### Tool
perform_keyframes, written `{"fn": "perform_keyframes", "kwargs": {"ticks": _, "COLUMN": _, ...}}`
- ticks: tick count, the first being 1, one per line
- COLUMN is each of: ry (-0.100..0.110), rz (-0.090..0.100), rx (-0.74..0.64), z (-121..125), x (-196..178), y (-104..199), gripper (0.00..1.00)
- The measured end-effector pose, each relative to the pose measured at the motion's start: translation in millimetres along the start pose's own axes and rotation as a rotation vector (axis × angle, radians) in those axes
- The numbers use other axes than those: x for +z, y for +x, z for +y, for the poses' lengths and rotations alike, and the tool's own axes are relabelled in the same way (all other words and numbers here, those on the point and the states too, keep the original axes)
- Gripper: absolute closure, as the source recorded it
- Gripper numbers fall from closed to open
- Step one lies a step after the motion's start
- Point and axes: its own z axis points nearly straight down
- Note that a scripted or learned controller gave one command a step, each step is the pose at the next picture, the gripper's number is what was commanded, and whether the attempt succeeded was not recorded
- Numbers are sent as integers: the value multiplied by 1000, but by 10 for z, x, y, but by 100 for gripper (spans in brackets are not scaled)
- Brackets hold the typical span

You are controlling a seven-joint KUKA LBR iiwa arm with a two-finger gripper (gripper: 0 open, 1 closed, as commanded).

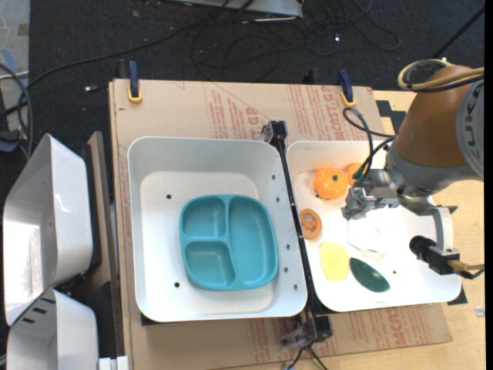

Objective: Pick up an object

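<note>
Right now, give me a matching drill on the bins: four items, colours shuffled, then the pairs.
Items:
1. tray
2. ball
3. ring
4. leaf

Colours:
A. dark green
B. teal
C. tan
D. orange

Pairs: 1-B, 2-D, 3-C, 4-A

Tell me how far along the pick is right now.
Nothing looks picked yet. The tool hangs low over the right bin, beside the orange fruit. The ring, yellow piece and dark green piece lie on the bin floor. Grasping and lifting remain.
</note>
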Motion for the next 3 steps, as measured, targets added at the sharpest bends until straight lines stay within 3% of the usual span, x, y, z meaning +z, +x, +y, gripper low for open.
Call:
{"fn": "perform_keyframes", "kwargs": {"ticks": 1, "ry": 1, "rz": 1, "rx": -1, "z": -138, "x": -81, "y": 563, "gripper": 100}}
{"fn": "perform_keyframes", "kwargs": {"ticks": 3, "ry": 1, "rz": -1, "rx": 0, "z": -144, "x": -127, "y": 1557, "gripper": 100}}
